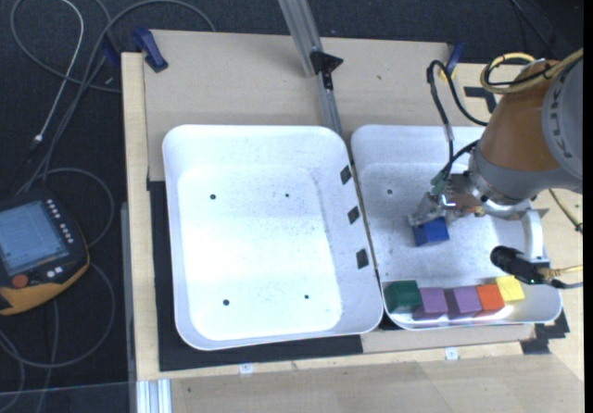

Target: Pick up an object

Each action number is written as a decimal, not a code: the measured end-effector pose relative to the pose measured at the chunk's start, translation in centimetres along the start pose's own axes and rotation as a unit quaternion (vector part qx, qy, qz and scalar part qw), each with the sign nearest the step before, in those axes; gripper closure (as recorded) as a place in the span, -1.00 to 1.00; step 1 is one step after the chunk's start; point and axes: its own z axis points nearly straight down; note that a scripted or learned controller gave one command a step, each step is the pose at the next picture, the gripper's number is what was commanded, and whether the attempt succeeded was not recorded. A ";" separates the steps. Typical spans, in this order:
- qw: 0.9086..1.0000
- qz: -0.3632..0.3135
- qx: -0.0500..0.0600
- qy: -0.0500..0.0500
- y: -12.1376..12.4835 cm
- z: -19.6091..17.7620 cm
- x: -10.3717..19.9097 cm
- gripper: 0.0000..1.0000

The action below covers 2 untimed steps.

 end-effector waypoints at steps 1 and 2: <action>1.000 -0.001 -0.007 -0.002 3.8 -9.4 6.9 1.00; 1.000 0.001 0.001 -0.001 2.6 -7.9 11.3 1.00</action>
